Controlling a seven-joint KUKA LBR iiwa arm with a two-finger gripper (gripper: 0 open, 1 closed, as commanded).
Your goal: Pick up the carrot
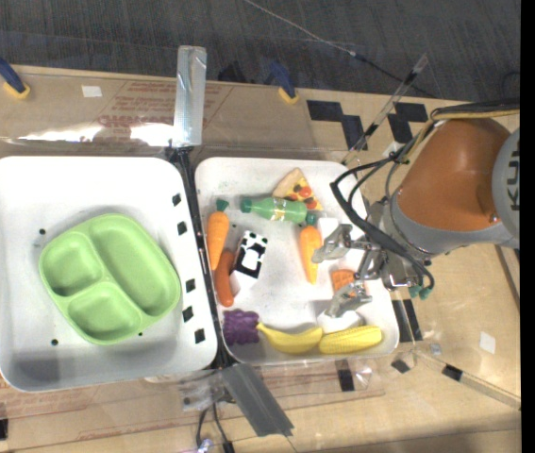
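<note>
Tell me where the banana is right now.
The banana lies along the near edge of the right bin, between the purple grapes on its left and the corn cob on its right.

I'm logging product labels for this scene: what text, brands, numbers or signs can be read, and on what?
No text can be read here.
Faint red print on the clear plastic sheet behind the white bins: too blurred.
Green plastic bottle, yellow label: too small.
Black-and-white patterned cube: a marker pattern, no letters.

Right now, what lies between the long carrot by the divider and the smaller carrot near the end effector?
In the camera view, a black-and-white cube lies between the long carrot and the smaller carrot.
</note>
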